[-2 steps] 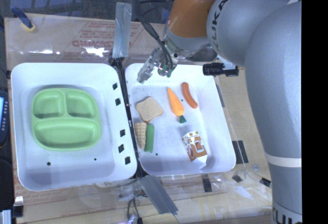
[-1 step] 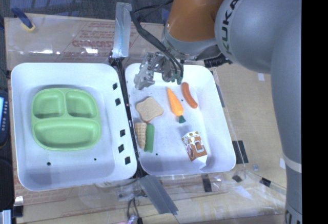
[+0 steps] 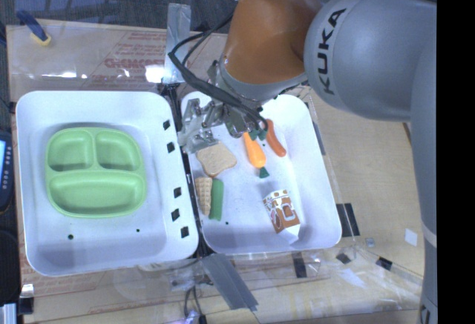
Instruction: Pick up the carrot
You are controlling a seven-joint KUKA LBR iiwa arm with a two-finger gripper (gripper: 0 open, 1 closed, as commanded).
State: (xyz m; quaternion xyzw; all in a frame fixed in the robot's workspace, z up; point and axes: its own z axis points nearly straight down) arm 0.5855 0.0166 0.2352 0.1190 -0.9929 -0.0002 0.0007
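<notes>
The carrot (image 3: 254, 151) is orange with a small green end and lies in the middle of the right bin (image 3: 315, 167), pointing towards the front. My gripper (image 3: 199, 133) hangs over the back left part of that bin, left of the carrot and apart from it, just above a bread slice (image 3: 216, 160). The grey arm and its orange band cover the back of the bin. Nothing shows between the gripper and the carrot.
An orange-red sausage (image 3: 275, 139) lies right beside the carrot. A waffle piece (image 3: 202, 193) and a green cucumber (image 3: 217, 199) sit at the front left, a snack packet (image 3: 282, 213) at the front right. The left bin (image 3: 33, 115) holds a green divided plate (image 3: 95, 170).
</notes>
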